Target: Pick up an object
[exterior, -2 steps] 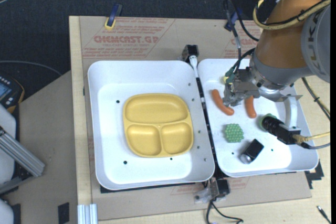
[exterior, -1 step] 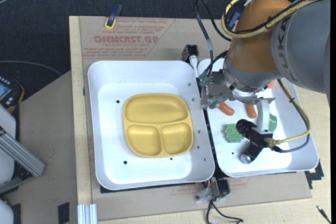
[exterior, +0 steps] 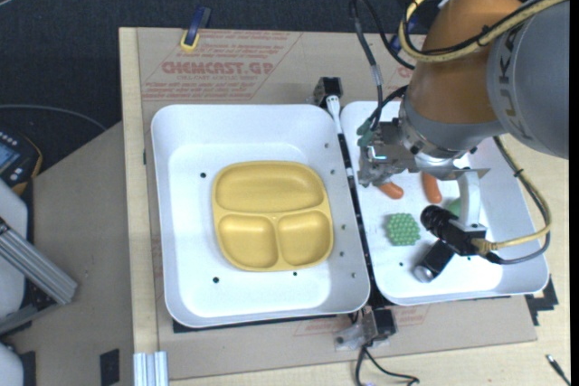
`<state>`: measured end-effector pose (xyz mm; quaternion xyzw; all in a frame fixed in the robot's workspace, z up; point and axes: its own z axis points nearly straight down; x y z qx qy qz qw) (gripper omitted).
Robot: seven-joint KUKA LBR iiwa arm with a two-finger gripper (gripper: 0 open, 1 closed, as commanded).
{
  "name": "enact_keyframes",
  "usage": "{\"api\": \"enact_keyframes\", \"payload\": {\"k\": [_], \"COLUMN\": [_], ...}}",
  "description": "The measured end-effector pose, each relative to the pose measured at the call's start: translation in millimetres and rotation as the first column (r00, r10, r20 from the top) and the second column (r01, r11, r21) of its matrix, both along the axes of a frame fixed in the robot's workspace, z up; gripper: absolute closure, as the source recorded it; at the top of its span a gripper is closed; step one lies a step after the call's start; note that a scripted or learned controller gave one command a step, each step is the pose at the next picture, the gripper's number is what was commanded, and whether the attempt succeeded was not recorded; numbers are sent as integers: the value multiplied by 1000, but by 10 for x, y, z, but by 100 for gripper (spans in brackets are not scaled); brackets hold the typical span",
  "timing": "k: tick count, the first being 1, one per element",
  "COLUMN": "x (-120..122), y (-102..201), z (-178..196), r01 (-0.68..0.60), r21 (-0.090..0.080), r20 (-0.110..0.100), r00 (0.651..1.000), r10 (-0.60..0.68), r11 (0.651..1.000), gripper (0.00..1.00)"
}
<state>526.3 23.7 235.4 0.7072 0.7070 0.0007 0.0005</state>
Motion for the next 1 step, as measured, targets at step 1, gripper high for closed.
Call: {"api": "enact_keyframes", "payload": {"k": [1], "x": [-5], "y": [93], "z": [-43], "r01": [-1], "r21": [0], "r20": [-4], "r00": [1000], "r10": [1], "r11": [1000], "gripper": [100]}}
